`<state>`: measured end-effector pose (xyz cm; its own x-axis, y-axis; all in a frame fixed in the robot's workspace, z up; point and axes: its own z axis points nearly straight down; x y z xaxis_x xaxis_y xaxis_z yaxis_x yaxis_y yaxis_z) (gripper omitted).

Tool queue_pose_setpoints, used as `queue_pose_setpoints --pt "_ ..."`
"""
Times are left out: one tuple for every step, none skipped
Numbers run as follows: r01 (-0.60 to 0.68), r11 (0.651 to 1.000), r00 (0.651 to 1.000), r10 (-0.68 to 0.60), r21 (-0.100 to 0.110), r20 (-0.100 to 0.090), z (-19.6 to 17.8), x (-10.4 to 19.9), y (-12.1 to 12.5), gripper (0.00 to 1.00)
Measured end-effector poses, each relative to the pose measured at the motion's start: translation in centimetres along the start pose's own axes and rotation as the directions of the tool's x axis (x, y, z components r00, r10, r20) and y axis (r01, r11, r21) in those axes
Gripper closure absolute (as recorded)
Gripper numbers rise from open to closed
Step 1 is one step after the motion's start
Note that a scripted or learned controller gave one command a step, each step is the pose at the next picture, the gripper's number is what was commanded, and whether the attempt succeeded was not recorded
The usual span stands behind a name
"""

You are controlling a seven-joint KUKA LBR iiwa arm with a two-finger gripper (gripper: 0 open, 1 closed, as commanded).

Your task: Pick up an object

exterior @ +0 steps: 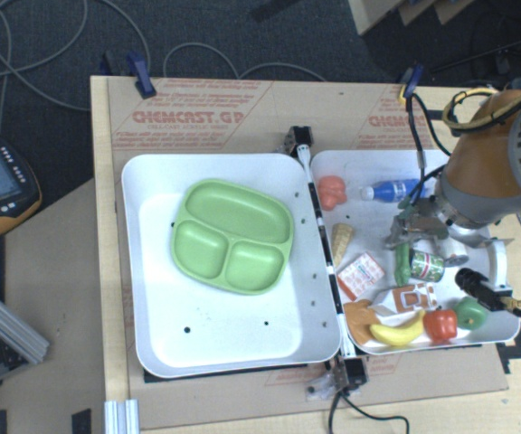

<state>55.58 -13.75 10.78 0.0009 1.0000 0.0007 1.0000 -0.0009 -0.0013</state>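
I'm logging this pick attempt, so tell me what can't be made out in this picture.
- Gripper: in the camera view the wrist hides its grip above the green can.
- Packets: print too small to read.
- Right bin: the arm covers its far right side.

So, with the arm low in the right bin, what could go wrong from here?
1. The gripper sits just above the green can, with packets and a banana crowded close by; it may nudge neighbours or grab two things.
2. The can is round and lies among clutter, so it might slip or roll away.
3. The blue bottle lies beside the wrist and could be knocked.
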Motion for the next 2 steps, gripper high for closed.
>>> queue_pose_setpoints --pt "0.002 1.0 1.0 -0.002 -0.003 0.001 1.0 2.5 4.9 1.0" --pt "0.0 1.0 1.0 0.0 -0.001 0.001 -3.2 1.2 1.7 1.0"
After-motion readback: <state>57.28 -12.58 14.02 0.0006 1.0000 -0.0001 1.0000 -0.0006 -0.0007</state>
